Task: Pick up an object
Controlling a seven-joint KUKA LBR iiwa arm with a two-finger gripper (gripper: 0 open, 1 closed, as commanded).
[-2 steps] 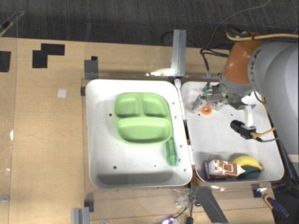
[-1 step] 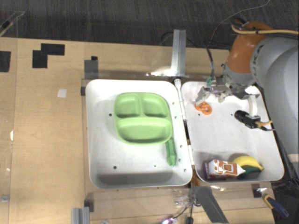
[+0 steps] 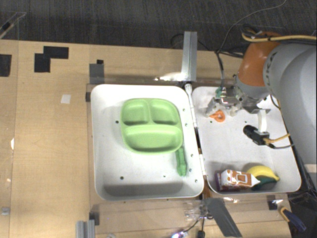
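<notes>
Low in the right bin (image 3: 292, 148), the gripper (image 3: 221, 104) hangs over a small orange object (image 3: 217, 115); whether it grasps anything I cannot tell. Nearer the front lie a brown carton (image 3: 236, 180) and a banana (image 3: 263, 172). Left bin (image 3: 106, 177): green divided tray (image 3: 150, 125), green utensil (image 3: 181, 162), wooden bench (image 3: 44, 148) around

Left bin (image 3: 104, 182): divided plate (image 3: 151, 125) centre, utensil (image 3: 181, 162) at its near right corner. Right bin (image 3: 292, 180): carton (image 3: 237, 180) and banana (image 3: 262, 172) side by side, near edge; pincer (image 3: 223, 104) over far left corner.
</notes>
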